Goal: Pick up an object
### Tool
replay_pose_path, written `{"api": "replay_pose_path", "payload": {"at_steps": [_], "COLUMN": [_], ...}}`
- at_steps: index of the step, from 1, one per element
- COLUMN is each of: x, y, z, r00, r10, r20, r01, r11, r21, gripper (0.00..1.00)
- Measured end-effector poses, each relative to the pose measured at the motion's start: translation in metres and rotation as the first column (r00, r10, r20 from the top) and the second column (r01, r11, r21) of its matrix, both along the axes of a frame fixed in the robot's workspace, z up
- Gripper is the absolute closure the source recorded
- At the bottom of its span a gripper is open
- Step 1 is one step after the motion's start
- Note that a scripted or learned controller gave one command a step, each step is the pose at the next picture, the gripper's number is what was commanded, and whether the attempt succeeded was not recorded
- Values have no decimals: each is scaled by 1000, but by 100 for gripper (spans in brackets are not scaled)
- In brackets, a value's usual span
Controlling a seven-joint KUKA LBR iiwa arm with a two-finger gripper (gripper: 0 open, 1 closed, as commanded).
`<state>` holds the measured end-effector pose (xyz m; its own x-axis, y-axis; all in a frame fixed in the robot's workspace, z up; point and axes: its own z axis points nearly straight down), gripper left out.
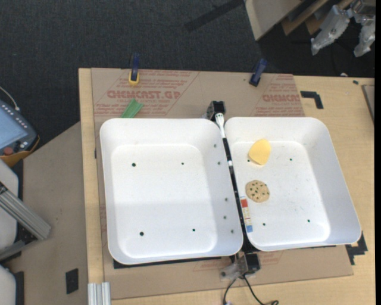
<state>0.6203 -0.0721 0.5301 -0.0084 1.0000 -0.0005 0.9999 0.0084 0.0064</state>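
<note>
Two white bins side by side on the bench. Left bin [161,190] bare-floored. Right bin [309,179]: chocolate-chip cookie [257,191] near its left wall; just beyond, apart, a yellow wedge [259,152]. Green clip [131,108] and two blue clamps at the bench's far edge.

The worktop [178,286] is a brown board, printed with red lettering [143,94] along its far edge. Two clamps [134,69] grip that far edge, one blue and yellow at the left, one dark blue [258,72] further right. A green strip [131,108] lies on the board near the left clamp. Around the board the floor [71,36] is dark carpet. At the left edge stand a blue-screened device [12,125] and a slanted metal rail [24,208]. A pale cabinet [286,15] stands at the top right. Light is even and soft.
</note>
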Motion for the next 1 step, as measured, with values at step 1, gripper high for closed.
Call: {"api": "replay_pose_path", "payload": {"at_steps": [1], "x": [43], "y": [73], "z": [5], "r00": [1000], "r10": [0], "r20": [0], "r01": [0], "r11": [1000], "r21": [1], "gripper": [0]}}
